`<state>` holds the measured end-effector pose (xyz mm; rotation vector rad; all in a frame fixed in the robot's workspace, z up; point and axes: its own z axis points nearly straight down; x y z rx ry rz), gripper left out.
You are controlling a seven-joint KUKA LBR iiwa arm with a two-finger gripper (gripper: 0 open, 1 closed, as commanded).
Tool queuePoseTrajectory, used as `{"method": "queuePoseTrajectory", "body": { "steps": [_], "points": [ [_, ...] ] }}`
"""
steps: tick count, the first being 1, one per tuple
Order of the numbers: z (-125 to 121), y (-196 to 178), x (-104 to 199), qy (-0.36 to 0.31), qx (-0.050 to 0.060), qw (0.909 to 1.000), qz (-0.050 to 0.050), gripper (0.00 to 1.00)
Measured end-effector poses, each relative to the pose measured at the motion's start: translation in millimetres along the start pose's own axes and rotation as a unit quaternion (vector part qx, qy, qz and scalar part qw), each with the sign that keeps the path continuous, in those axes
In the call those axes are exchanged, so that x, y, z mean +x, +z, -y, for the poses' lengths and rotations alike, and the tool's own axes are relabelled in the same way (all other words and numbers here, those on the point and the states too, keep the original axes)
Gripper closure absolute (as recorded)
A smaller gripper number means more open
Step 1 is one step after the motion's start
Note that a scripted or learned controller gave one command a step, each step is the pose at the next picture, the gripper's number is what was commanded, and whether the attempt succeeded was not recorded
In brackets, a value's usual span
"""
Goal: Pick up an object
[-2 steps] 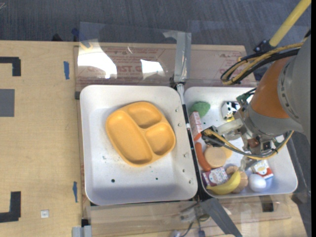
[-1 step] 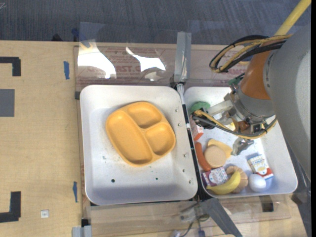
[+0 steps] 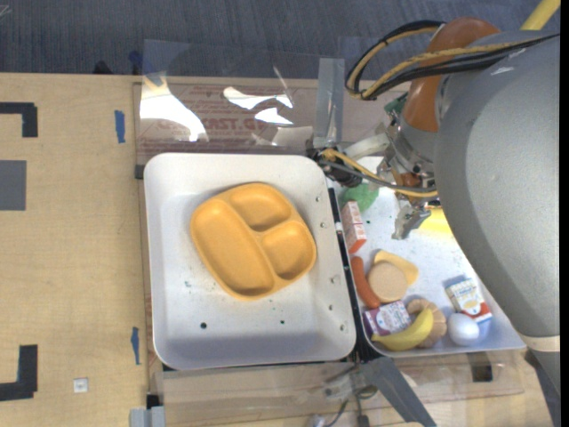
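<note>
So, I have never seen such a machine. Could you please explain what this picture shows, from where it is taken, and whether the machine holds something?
One camera above the bench looks down at a slant. The big grey robot arm with an orange band reaches in from the right. Its end effector hangs over the right shallow white bin, and I see nothing between its fingers.

The left shallow white bin holds a yellow plastic plate with three compartments. In the right bin lie small toy foods: a yellow banana, a white egg, a red sausage, a small red and white carton and a round tan slice.
</note>
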<state>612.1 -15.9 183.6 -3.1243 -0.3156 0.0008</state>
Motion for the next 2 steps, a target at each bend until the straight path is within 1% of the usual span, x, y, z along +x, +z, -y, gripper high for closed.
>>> {"method": "queuePoseTrajectory", "body": {
  "steps": [1, 2],
  "points": [
    [-60, -1, -16, -0.006, -0.001, 1.0000, 0.001, 0.00],
    [-80, -1, 21, 0.000, 0.000, 1.0000, 0.000, 0.00]
  ]
}}
